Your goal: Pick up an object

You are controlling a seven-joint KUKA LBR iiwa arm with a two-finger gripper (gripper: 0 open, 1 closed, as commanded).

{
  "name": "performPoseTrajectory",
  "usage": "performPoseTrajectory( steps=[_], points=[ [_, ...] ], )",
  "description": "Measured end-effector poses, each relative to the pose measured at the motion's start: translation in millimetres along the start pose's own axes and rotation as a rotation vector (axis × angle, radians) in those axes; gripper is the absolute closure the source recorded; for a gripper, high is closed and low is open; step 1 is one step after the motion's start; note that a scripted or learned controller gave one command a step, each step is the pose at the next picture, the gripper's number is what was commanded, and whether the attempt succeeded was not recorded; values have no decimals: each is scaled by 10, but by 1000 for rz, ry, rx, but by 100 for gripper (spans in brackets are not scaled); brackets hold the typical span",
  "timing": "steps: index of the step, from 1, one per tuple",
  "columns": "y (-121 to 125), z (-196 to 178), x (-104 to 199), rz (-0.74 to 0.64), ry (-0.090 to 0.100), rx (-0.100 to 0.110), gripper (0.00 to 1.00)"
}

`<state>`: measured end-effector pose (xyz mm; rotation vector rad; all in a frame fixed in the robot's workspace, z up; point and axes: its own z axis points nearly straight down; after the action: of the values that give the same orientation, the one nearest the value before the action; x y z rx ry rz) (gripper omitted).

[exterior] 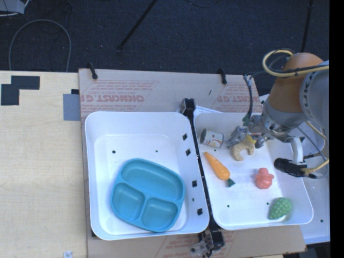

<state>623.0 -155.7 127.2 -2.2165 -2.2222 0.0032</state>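
1. White plastic forms both shallow bins: the right-hand bin (301, 211) lies under the two-finger gripper (243, 139), and the left-hand bin (102, 128) sits well off to the gripper's far side, across a black divider strip (198, 165).
2. Brown cardboard sheet (134, 93) with mirrored red printing lies under the bins, on a pale wooden bench (37, 160); beyond it is a dark carpeted floor (172, 26) with loose cables.
3. The grey arm with its orange band (293, 87) reaches in over the right-hand bin, the gripper low at the bin's upper part.
4. A small tan, lumpy toy figure (242, 149) sits right at the gripper's tips, touching or nearly so. Whether the fingers are closed on it, or parted, cannot be told; the metal parts blur together there.
5. Just beside the gripper, toward the divider, lies a small white cylindrical cup (212, 138) on its side.
6. Below the gripper rests an orange plastic carrot with a green tip (217, 167).
7. Farther below, a small pink-red rounded toy (263, 178) and a green knobbly broccoli-like toy (280, 208) lie apart from each other.
8. A blue sectioned plastic plate (147, 194) lies in the left-hand bin.
9. The arm's upper part is cut off at the edge.
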Motion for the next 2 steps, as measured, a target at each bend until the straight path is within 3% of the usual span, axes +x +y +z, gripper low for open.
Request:
performPoseTrajectory(
  steps=[1, 2],
  points=[
    [-4, -105, -8, 1, 0, 1, 100],
    [60, -667, -93, 2, -2, -6, 100]
  ],
)
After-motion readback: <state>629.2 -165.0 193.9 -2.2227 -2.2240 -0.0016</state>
